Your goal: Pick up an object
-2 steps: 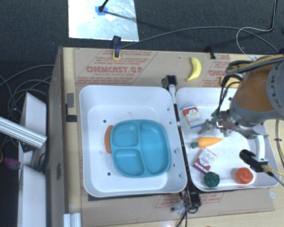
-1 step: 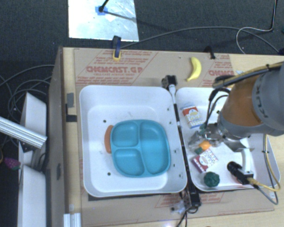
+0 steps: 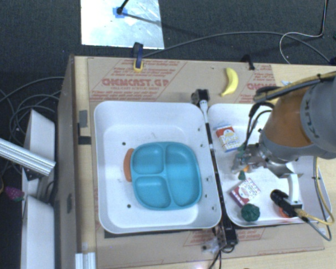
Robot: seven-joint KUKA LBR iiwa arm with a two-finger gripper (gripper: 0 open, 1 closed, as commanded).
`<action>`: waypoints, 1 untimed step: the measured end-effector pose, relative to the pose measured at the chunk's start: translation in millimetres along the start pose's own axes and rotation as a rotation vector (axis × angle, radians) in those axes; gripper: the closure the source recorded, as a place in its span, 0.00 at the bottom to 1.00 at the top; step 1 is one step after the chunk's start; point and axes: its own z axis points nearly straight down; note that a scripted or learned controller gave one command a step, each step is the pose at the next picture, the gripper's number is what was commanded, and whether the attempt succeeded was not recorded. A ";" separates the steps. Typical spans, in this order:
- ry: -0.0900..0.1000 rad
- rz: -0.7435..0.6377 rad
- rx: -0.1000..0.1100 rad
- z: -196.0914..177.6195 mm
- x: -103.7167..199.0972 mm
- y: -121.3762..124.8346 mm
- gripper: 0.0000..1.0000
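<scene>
Camera view, looking down at a slant. No one object is set for the pick, and three loose candidates lie in the right bin (image 3: pixel 241 116). A red and white packet (image 3: pixel 245 191) lies flat near the bin's middle. A green ball (image 3: pixel 250 212) sits just at 6 o'clock of the packet, close to the near wall. A small white box (image 3: pixel 227 137) with blue and red print lies toward 11 o'clock, near the wall shared with the other bin.

The gripper (image 3: pixel 243 162) hangs low over the bin between box and packet, with the packet just at its 6 o'clock. Something small and mixed in colour shows right at its tip, too blurred to name. Whether the jaws are apart or together cannot be told, and nothing can be seen held between them. The grey arm (image 3: pixel 302 122) reaches in from 3 o'clock.

To do this step well, I judge the packet the best target: it is nearest and has bare floor around it. The jaws should centre over it, span its narrow side and go down to the floor before closing. The ball may roll away if nudged, so the descent should stay clear of it.

The left bin (image 3: pixel 112 150), at 9 o'clock, holds a blue divided plate (image 3: pixel 167 174) with an orange piece (image 3: pixel 127 164) at its 9 o'clock edge. A banana (image 3: pixel 231 82) lies on the bench (image 3: pixel 157 77) at 12 o'clock, outside both bins.
</scene>
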 end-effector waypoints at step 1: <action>0.001 -0.003 -0.001 -90.7 68.2 26.4 1.00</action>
